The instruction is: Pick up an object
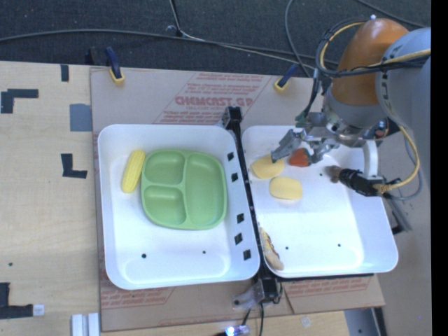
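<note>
Gripper (305, 148) — jaws spread — straddles a red-orange object (299, 159) in the right bin (364, 247).

Lighting on my feed looks pretty even and bright, seems to come from overhead. Both white bins (112, 208) are nearly blown out, so shadows are soft and faint. The orange band (367, 47) has a mild sheen. Whole frame is a bit soft and low-res, and the dark floor behind the worktop (42, 208) stays dim.
</note>
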Robot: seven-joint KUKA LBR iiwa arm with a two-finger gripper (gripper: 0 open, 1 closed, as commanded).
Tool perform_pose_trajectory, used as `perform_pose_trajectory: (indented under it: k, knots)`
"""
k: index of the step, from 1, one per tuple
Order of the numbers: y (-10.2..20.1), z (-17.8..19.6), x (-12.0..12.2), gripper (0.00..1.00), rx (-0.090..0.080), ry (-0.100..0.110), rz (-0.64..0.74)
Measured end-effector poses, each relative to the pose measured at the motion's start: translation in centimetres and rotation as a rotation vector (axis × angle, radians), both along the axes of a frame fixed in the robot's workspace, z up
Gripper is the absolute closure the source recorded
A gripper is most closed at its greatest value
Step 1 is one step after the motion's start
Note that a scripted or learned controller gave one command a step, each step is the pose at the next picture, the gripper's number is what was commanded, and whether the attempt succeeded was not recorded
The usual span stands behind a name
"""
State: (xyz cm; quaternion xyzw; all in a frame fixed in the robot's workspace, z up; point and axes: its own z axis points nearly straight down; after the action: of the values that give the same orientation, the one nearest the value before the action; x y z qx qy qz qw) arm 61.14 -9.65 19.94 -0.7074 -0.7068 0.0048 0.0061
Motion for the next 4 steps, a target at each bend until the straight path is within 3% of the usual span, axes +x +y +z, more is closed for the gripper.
perform_pose_trajectory:
  k: [1,3,4]
  knots:
    - [0.0,0.8,0.3,0.0,-0.001,-0.014,0.003]
    - [-1.6,-9.6,0.3,0.0,-0.003,-0.01,0.002]
    - [-1.5,-11.5,0.3,0.0,-0.003,-0.014,0.003]
